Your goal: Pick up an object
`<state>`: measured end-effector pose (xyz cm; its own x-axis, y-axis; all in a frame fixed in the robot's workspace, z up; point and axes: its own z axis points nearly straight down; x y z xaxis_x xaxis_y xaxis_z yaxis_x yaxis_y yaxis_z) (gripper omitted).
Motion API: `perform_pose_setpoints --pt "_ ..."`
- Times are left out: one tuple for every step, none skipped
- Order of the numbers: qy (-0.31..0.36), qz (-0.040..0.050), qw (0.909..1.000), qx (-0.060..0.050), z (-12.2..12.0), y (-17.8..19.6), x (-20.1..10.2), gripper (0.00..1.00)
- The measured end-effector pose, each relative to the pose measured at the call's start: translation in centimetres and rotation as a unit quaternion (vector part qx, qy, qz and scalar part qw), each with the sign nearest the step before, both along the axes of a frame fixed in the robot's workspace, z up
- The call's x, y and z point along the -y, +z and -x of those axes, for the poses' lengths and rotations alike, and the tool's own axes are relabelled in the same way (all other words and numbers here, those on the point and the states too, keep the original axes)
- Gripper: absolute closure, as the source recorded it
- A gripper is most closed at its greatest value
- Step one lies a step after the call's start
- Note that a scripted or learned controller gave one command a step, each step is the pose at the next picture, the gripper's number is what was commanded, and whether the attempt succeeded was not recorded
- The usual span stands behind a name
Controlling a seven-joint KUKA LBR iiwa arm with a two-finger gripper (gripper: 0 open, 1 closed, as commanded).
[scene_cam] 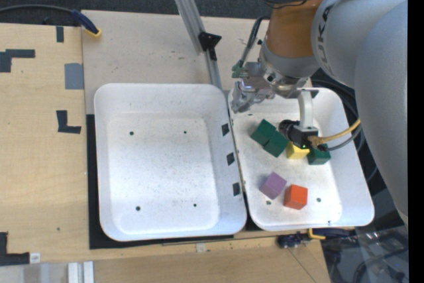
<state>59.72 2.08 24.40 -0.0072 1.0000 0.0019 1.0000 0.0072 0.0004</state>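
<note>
My gripper (246, 97) hangs over the far left corner of the right bin (344, 209), under the orange-banded wrist. A large dark green block (268, 137) lies just in front of it and slightly to the right, apart from it. Further right sit a yellow block (297, 152) and a small green block (320, 156), close together. A purple block (272, 185) and an orange block (295, 196) lie side by side near the bin's front. Nothing shows between the gripper and any block.
The left bin (106, 142) stands beside the right one, their rims touching. A slanted metal bar (189, 6) runs down to the bins' shared far corner. The arm's grey body covers the right side of the bench.
</note>
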Motion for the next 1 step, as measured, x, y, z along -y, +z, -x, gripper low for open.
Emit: perform_pose_setpoints --pt "-0.001 0.0006 1.0000 0.000 -3.32 -0.45 -4.56 1.00"
